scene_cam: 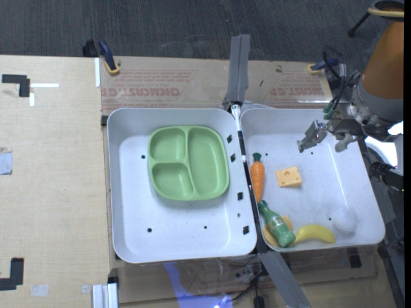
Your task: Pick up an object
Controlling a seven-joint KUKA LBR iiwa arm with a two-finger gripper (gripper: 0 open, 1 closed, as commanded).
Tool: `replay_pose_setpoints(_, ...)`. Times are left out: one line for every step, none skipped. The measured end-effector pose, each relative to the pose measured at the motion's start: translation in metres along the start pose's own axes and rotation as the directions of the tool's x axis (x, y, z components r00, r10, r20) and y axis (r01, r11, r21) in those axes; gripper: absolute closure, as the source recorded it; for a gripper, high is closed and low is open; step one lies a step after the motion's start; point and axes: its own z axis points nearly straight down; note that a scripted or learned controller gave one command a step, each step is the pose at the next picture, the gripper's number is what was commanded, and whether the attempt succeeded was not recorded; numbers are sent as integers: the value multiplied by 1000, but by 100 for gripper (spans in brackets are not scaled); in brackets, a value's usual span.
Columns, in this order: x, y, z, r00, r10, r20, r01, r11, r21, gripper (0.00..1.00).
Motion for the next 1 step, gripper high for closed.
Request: replay_pose_setpoints(0, -6, 112, 998, 63, -1, -63, 998, 1, 0)
